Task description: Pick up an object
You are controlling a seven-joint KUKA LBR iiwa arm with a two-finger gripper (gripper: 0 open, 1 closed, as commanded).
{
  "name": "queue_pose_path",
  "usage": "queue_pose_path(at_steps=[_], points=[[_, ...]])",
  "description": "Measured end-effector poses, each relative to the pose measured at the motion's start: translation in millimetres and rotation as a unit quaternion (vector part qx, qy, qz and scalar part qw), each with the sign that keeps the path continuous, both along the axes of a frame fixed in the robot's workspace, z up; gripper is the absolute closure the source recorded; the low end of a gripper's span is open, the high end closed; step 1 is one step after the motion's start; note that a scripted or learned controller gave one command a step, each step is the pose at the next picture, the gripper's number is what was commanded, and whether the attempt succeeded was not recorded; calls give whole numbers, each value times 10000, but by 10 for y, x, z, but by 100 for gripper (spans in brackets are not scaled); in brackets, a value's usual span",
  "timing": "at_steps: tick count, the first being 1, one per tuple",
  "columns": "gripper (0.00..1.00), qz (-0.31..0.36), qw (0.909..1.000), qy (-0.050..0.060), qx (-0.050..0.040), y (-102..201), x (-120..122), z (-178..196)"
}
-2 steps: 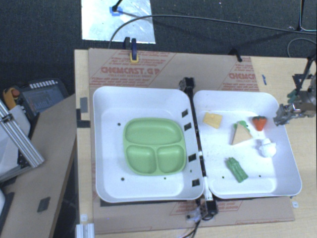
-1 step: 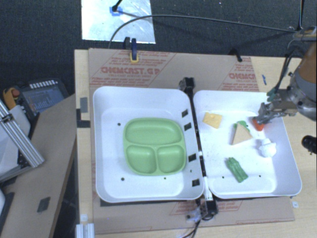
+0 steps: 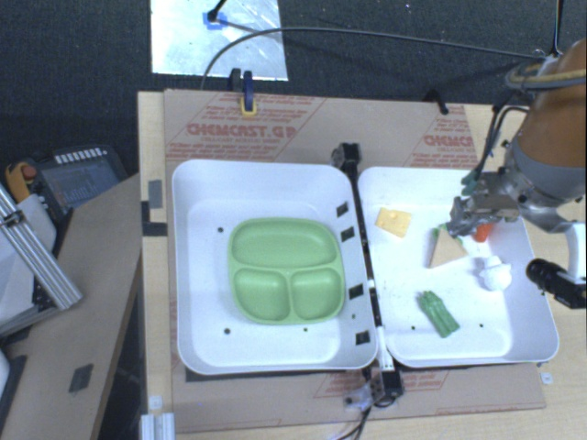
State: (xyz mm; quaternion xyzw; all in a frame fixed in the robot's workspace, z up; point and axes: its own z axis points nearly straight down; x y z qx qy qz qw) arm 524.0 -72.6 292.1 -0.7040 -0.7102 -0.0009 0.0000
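The right bin point(image 3: 514, 342) holds several small things. A yellow cheese-like block point(image 3: 394, 221) lies near its left back. In the middle lies a tan wedge point(image 3: 447, 250), and a green ridged piece point(image 3: 438, 313) sits toward the front. A white lumpy object point(image 3: 493, 274) rests at the right, with a small red-orange thing point(image 3: 481, 234) just behind it. My gripper point(image 3: 470, 222) hangs over the right bin, close above the tan wedge's back edge and next to the red-orange thing. No object is visibly between its fingers.
The left bin point(image 3: 197, 200) carries a green three-compartment plate point(image 3: 282, 269). A black divider strip point(image 3: 356, 246) runs between the bins. The bench's cardboard sheet point(image 3: 303, 122) lies under both. A grey console point(image 3: 78, 177) and metal rail point(image 3: 37, 255) stand off to the left.
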Motion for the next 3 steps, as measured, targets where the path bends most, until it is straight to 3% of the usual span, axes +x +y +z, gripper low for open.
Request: queue_pose_path(at_steps=[1,3], points=[[100,0,10000,-1,2,494,-44,-207],[100,3,10000,-3,2,1551,-73,-240]])
